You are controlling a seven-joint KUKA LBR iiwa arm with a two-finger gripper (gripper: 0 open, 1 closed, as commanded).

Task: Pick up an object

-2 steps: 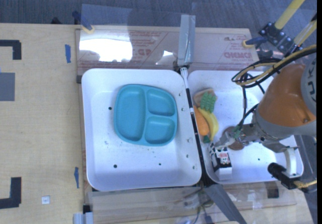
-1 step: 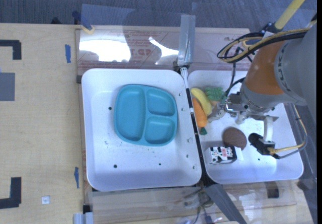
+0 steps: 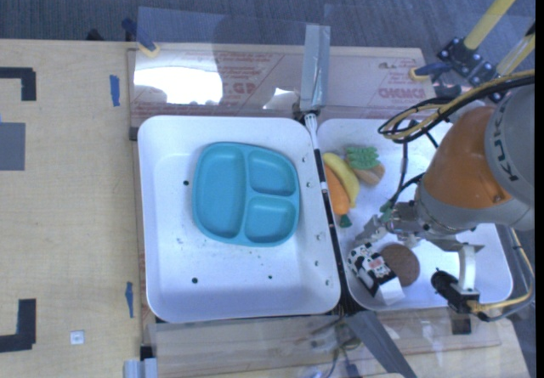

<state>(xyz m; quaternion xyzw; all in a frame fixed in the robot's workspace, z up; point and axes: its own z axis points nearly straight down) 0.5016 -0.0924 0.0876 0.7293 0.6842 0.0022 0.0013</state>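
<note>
Brown round object sitting in the right bin, down near the front edge, lying flat on the white floor. Touching a small black-and-white thing on its left side, with a little white block right in front of the pair. Can't make out what either of those actually is, tbh.

Further back in the same bin: a banana lying along the left wall, an orange carrot tucked right against it, and some green leafy-looking toy just beside the banana's top end, resting on something tan. All of that well apart from the brown one.

Gripper hanging low over the right bin, just behind the brown object and the black-and-white thing, between them and the carrot. Honestly can't tell if it's open or closed from this angle, too much metal clutter. Not visibly holding anything.

Arm coming in from the right, fat orange band covering the bin's back right part, yellow-and-black cables looping above it.

Over in the left bin: a blue divided plate, roughly centred, plus some dark specks on the floor.
</note>
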